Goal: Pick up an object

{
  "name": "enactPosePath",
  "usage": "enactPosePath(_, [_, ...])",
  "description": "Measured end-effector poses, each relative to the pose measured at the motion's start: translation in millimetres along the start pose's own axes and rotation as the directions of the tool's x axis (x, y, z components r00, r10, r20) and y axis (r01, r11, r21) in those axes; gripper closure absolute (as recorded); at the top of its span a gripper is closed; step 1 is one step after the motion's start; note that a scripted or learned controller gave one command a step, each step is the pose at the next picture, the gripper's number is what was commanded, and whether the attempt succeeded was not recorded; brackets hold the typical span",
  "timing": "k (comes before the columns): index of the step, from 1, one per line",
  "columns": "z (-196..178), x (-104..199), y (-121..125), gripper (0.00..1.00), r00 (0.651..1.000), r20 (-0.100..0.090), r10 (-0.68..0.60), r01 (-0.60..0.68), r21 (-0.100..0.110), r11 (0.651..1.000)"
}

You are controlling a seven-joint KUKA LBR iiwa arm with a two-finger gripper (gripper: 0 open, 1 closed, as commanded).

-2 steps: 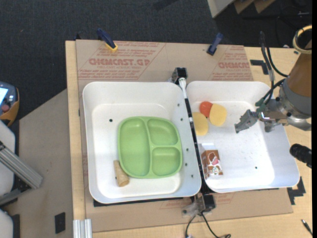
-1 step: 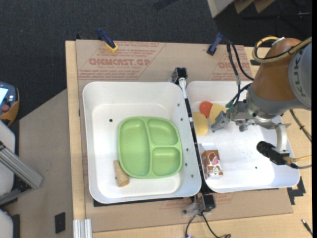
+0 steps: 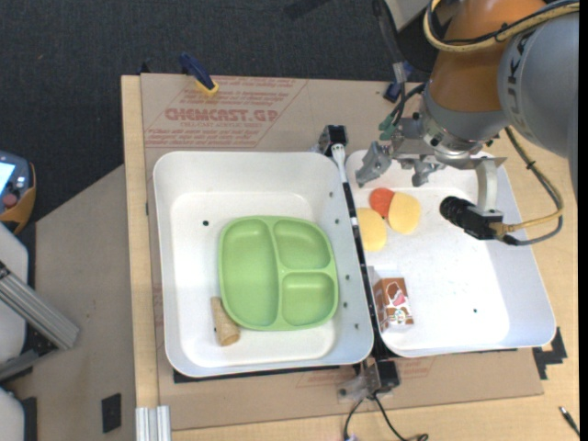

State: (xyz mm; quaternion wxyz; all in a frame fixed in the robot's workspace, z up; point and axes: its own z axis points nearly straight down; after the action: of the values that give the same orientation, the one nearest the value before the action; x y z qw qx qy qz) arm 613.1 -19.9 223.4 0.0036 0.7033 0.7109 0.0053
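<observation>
Two shallow white plastic bins side by side on a cardboard-covered bench; pick not yet made.

Landmark: black divider strip (image 3: 350, 219) where the bins meet. Left of it, left bin (image 3: 175, 246) with green three-compartment plastic tray (image 3: 277, 272); tan cork-like cylinder (image 3: 223, 322) touches the tray's lower-left edge. Right of it, right bin (image 3: 496, 292) with loose candidates: two yellow rounded pieces (image 3: 388, 220), a red piece (image 3: 380, 198) tucked behind them, a brown-and-white packet (image 3: 394, 302) lower down. Grey two-finger gripper (image 3: 397, 162) hovers above the red piece, fingers spread, holding nothing, seemingly poised to descend.

Partly legible "CHEMCAST GP" on cardboard (image 3: 225, 108)
</observation>
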Motion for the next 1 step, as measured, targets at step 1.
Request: enactPosePath(1, [-22.2, 49.0, 57.1, 0.0, 1.0, 0.001, 0.004, -0.004, 0.004, 1.0])
